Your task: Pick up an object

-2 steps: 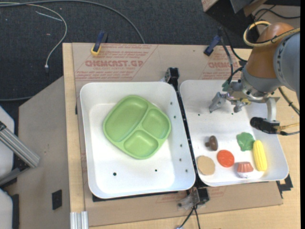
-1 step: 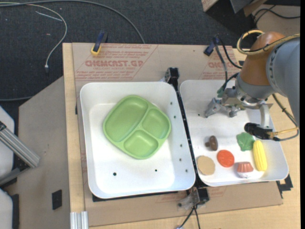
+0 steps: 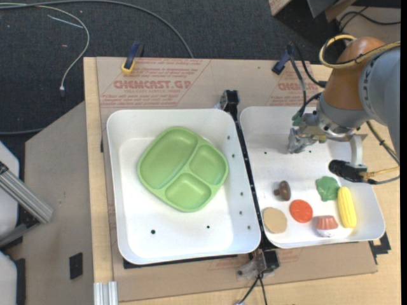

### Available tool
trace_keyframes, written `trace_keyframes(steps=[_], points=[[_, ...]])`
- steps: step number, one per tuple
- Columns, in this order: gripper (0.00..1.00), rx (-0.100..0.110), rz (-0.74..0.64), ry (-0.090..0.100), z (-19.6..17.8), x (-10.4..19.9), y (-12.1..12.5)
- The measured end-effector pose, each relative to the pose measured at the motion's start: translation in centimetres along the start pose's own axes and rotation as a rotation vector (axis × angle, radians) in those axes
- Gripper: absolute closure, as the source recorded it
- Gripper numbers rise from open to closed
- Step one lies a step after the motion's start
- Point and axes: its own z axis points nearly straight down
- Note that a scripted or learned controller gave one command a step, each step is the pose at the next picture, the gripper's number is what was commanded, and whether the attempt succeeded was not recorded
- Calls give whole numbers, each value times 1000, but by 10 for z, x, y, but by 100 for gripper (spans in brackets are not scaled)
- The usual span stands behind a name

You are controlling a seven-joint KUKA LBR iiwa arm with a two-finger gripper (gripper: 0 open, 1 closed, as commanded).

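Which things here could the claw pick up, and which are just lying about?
Could be picked:
brown piece
tan disc
red piece
cupcake
green piece
corn

Lying about:
green divided plate
blue clamps

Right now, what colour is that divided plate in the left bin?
Light green all over, no pattern. The plate shows plainly in the camera view, lying in the white left bin.

A brown board (printed red) tops the bench [image 3: 95, 170]: left bin [image 3: 121, 189] at nine o'clock, right bin [image 3: 267, 126] at three.
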Motion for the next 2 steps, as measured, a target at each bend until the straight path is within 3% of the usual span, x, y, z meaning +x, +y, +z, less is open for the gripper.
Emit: trace_keyframes(steps=[2], points=[[100, -7, -2, -3, -91, 5, -1]])
